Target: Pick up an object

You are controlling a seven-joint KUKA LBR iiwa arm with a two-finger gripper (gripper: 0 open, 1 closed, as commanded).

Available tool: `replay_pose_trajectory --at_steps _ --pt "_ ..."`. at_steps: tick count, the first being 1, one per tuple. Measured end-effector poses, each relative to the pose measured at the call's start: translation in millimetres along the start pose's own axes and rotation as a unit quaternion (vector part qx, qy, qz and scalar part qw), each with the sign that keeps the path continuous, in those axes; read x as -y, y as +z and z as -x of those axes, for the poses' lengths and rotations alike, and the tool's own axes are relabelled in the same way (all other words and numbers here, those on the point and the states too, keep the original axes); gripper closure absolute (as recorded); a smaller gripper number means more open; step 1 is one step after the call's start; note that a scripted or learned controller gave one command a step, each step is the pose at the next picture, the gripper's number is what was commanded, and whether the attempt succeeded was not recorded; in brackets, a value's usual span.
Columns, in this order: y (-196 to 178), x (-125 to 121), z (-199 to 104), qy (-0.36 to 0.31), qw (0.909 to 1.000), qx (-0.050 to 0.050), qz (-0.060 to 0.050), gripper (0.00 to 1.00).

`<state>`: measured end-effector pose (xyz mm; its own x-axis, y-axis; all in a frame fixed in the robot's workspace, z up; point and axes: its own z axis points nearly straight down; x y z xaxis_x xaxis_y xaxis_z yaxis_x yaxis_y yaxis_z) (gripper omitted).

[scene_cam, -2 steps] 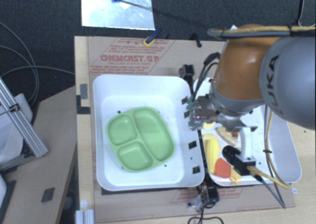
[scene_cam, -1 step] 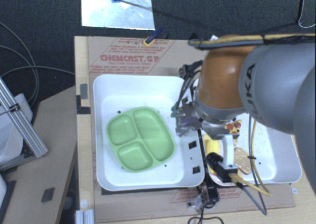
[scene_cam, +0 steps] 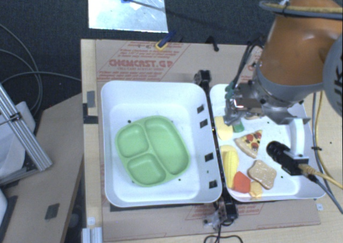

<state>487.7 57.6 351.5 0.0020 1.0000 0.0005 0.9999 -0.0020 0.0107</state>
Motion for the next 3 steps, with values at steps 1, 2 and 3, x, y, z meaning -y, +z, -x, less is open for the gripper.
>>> replay_pose_trajectory --at_steps 1,2,3 --pt "-5.9 -0.4 -2.7 -0.005 1.0000 0.000 -0.002 1.00" --pt "-16.7 -1.4 -2.9 -0.008 1.0000 0.000 -0.001 1.00" --pt "-27.0 -2.2 -3.0 -0.011 0.9999 0.000 0.000 1.00"
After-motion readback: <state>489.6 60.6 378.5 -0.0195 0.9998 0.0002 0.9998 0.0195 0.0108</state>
